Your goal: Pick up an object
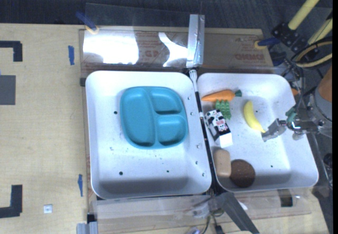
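The right bin (274,167) holds several objects. An orange carrot (217,95) lies at its back left, with a small green block (223,107) just in front of it. A yellow banana (252,115) lies near the middle. A black-and-white patterned box (217,124) lies along the left wall. At the front left sit a tan lump (222,162) and a brown round object (242,172). My gripper (273,131) hangs over the right half of this bin, just right of the banana's near tip, with nothing visibly in it.
The left bin (105,169) holds a blue divided plate (153,116). A clear panel and a metal post (196,40) stand behind the bins. Cables and a yellow bar (311,0) crowd the back right corner. The arm (317,106) comes in over the right bin's right rim.
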